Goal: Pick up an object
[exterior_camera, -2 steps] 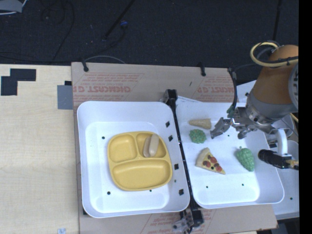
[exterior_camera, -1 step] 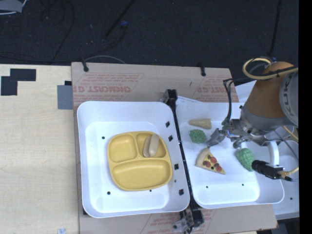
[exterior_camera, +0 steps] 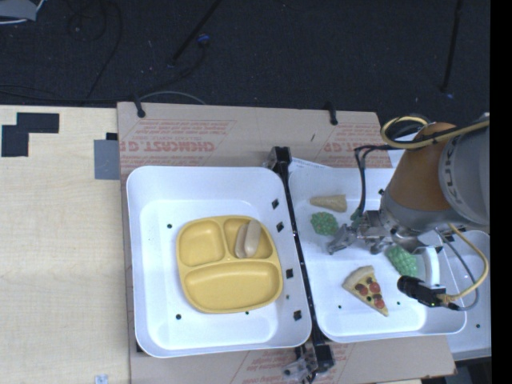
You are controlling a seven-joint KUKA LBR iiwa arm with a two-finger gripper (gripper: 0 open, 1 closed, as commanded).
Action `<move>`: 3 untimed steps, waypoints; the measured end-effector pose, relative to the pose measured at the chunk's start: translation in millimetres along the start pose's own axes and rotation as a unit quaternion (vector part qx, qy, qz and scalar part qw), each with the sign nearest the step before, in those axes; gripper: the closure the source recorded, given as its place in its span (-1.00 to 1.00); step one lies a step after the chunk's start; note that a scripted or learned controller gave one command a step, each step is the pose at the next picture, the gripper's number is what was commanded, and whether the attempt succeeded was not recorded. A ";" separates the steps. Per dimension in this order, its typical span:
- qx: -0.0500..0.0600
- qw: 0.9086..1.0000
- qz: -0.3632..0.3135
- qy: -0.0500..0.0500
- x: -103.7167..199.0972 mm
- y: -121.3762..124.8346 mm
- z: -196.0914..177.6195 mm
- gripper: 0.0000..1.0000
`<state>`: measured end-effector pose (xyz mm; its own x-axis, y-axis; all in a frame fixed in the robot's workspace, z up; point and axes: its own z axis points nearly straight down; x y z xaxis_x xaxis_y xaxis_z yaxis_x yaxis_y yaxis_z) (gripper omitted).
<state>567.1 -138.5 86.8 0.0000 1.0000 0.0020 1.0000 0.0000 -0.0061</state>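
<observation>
Counter (exterior_camera: 56, 238) of pale wood carries a cardboard sheet (exterior_camera: 200, 134) w/ two white bins on it; dark floor lies behind.

1. Position of gripper (exterior_camera: 340, 241): low inside the right bin (exterior_camera: 336, 326) as viewed, approx. mid-bin, aimed toward the divider between the bins. Open/closed state: cannot tell from this angle. No obj. is seen clamped in it.
2. Nearest obj.: green lump (exterior_camera: 324, 223), just beside the gripper tip on the far side. Contact cannot be confirmed.
3. Next out: beige wedge (exterior_camera: 329, 202), beyond the green lump, near the far wall. Pizza slice (exterior_camera: 368, 288) lies near the gripper on the front side, apart from it. A second green piece (exterior_camera: 402, 260) lies under the wrist, partly covered.
4. Left bin (exterior_camera: 152, 214): yellow divided tray (exterior_camera: 228, 282) w/ a sausage-shaped item (exterior_camera: 250, 238) in its upper-right compartment, well apart from the arm.

Status (judgement): approach is done and the gripper is at working height beside a candidate. Pick is not yet done, as every obj. visible rests on a bin floor or the tray. Remaining: close on one obj., prob. the green lump, confirm hold, lift clear of the bin
</observation>
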 end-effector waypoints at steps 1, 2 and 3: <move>0.000 1.000 0.002 0.000 -1.2 -0.2 -12.2 1.00; -0.004 1.000 -0.001 -0.001 6.6 4.1 -70.5 1.00; -0.005 1.000 -0.001 -0.001 4.7 5.4 -133.9 1.00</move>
<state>573.3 -134.1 220.7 -0.0011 1.0000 -0.0008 1.0000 0.0011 0.0033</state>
